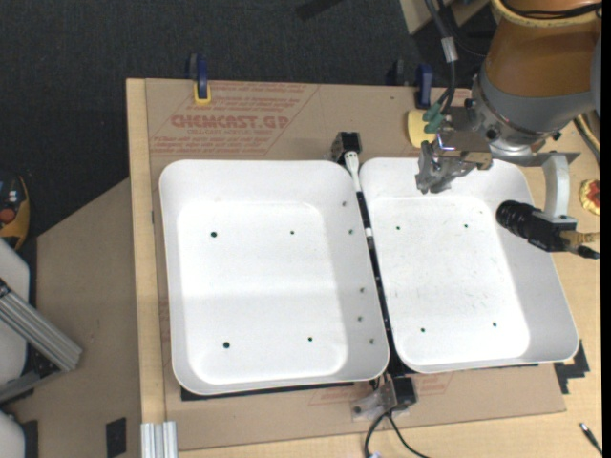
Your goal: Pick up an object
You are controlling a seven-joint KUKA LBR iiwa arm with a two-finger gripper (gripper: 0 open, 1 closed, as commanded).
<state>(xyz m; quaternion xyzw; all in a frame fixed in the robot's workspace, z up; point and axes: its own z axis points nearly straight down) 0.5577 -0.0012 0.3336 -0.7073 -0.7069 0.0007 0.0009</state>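
Two white bins lay side by side below me; my gripper hung over the right bin's far edge, jaw state beyond telling.

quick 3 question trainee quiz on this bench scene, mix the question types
1. True or false: the tool is above the left bin.
2. Which colour is the band on the arm? A green, B orange, C blue.
3. Fill in: the black clip sits at the far end of the gap between the two ____.

Key: 1 false, it is above the right bin; 2 B; 3 bins.
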